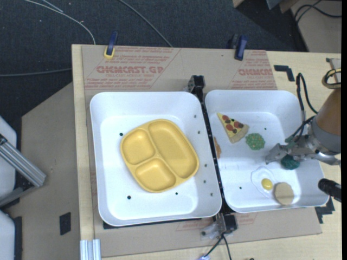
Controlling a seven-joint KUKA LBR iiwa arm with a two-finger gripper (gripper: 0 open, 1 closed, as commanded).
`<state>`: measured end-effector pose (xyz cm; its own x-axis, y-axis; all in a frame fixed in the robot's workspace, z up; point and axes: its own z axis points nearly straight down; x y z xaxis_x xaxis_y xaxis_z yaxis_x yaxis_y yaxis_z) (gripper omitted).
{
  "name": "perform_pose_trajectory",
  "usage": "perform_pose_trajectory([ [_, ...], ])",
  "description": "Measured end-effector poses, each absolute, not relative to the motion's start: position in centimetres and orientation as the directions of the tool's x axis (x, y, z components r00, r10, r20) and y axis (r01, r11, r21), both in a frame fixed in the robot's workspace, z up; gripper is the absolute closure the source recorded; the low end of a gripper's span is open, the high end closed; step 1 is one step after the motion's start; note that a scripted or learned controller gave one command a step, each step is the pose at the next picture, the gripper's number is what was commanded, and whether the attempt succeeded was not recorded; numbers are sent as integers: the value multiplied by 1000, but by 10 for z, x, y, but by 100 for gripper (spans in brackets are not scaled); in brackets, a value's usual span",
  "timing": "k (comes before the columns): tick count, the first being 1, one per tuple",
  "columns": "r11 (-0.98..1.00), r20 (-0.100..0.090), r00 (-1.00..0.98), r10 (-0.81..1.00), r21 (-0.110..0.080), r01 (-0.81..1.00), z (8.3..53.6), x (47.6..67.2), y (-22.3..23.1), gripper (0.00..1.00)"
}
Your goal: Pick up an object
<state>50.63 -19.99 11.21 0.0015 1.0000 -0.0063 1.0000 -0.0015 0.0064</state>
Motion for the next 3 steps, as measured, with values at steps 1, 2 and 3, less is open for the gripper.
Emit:
perform_pose_trajectory([
  [1, 0, -2, 0, 1000, 2, 1000, 102, 506, -199, 0],
  [2, -1, -3, 1, 1000, 4, 1000, 111, 506, -199, 100],
  [3, 1, -4, -1, 1000, 8, 1000, 174, 513, -201, 100],
])
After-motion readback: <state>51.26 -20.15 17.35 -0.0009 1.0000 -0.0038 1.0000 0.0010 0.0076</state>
